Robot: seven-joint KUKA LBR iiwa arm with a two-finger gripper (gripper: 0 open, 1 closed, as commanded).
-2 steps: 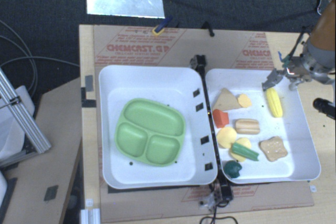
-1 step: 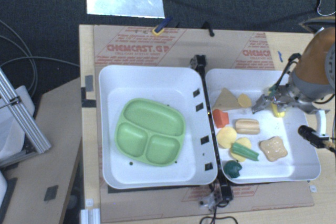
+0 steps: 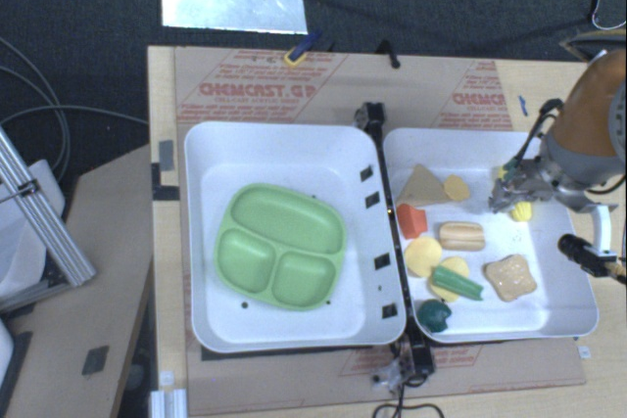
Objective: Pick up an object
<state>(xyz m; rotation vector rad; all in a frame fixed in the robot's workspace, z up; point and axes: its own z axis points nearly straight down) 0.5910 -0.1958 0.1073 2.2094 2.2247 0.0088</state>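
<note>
Camera view: the gripper point(image 3: 509, 194) sits low over the far right part of the right bin point(image 3: 568, 313), the grey arm point(image 3: 588, 137) entering from the right edge. Whether it is open or closed cannot be told. A small yellow piece point(image 3: 521, 210) lies just below and touching the gripper's tip; it appears the nearest candidate, though no object is seen held. Leftward, well apart, lie a tan wedge point(image 3: 421, 186) and a yellow round point(image 3: 457, 188); nearer the divider an orange block point(image 3: 412, 221). A hot dog point(image 3: 461, 235) lies with its long axis across the bin, down-left of the gripper. A toast slice point(image 3: 509, 276), green vegetable point(image 3: 457, 284) and dark green item point(image 3: 434, 313) sit nearer the front. The left bin point(image 3: 206, 152) carries a green divided plate point(image 3: 280, 246). Judged obstruction: none close beyond the bin's right wall.
</note>
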